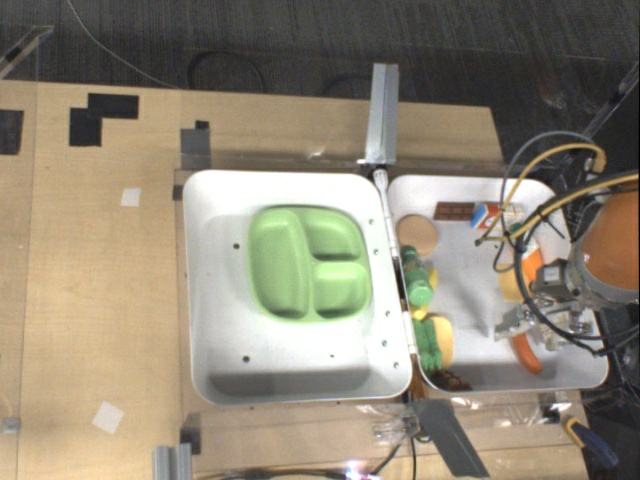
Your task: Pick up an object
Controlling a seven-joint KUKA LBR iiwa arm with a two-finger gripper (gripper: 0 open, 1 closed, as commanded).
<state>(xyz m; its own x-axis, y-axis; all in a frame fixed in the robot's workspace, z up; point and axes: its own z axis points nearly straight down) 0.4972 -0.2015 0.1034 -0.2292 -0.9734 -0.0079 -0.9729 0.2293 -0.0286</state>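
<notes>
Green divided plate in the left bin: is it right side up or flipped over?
Right side up. The green divided plate lies flat in the left white bin, its three recessed compartments facing the camera with nothing in them.

1 fixed overhead camera looks down slantwise on 2 bins (pixel 200 298).
</notes>
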